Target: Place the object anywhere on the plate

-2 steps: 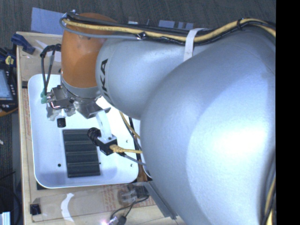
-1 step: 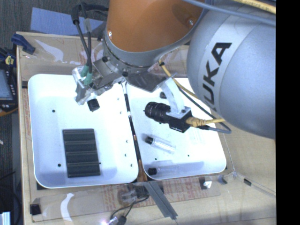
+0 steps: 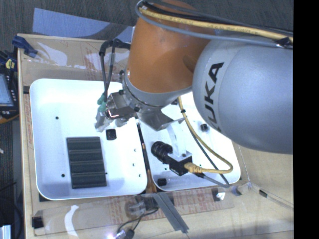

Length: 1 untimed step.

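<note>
A dark ribbed rectangular plate (image 3: 86, 162) lies flat in the lower part of the left bin (image 3: 45, 133). My gripper (image 3: 107, 121) hangs over the left bin's right side, just above and to the right of the plate's top edge. A small green piece (image 3: 101, 102) shows at the gripper's upper left edge; I cannot tell whether it is a held object or part of the tool. A small black tip (image 3: 110, 133) pokes down below the gripper. The big orange and grey arm (image 3: 199, 68) covers much of the right bin.
The right bin (image 3: 219, 176) shows a black fitting (image 3: 167, 156) with a yellow cable over its floor. A raised divider (image 3: 143, 153) separates the two bins. Clutter and a metal bracket (image 3: 167, 210) lie on the bench in front.
</note>
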Tool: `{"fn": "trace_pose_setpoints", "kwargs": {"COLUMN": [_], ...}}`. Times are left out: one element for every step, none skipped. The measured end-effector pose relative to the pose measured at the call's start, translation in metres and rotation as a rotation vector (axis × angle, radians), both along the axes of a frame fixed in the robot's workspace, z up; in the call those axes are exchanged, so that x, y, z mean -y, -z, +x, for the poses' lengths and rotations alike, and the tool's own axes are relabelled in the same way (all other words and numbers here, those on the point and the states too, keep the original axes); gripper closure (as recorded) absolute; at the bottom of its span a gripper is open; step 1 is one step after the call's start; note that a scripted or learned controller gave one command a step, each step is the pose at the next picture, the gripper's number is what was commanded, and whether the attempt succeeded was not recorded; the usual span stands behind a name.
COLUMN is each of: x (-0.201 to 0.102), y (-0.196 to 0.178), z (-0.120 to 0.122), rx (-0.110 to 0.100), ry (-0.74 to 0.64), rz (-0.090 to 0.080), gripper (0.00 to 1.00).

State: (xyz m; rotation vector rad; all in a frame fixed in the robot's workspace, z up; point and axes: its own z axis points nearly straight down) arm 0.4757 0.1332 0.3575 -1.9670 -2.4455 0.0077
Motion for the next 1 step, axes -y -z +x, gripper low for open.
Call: {"fn": "trace_pose_setpoints", "kwargs": {"x": [-0.0445], "y": [0.0622], "z": [-0.0009], "rx": [-0.001], "ry": [0.341], "rz": [-0.003], "gripper": [1.0]}}
